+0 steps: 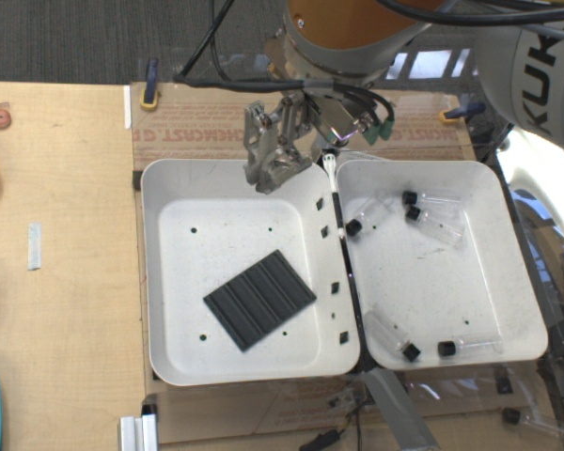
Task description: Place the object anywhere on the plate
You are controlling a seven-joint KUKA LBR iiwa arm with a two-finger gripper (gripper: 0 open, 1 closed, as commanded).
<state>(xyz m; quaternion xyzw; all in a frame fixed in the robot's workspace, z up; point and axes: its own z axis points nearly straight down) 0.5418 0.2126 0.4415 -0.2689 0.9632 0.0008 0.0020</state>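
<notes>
In the camera view, the gripper (pixel 266 177) hangs in the upper middle of the frame, over the far rim of the left bin (pixel 151 252), close to the corner where the two bins meet. Whether it is wide or narrow I cannot tell, because the metal parts overlap each other from this angle. Above it, the arm's orange band (pixel 357 7) is at the top edge of the frame.

The dark ribbed plate (pixel 260 299) lies flat on the floor of the left bin, a little below the middle and turned at a slant to the bin walls. It is well apart from the gripper.

The clear tubes (pixel 432 216) with black caps are all in the right bin (pixel 519 252). Some lie in its upper part, one of them near the wall shared with the left bin. Two more lie along the lower rim, towards the bottom of the frame. None of them touches the plate.

Both bins rest on brown cardboard (pixel 207 125). The wooden bench (pixel 66 327) takes up the left side of the frame, with a small grey strip (pixel 34 247) lying on it.
</notes>
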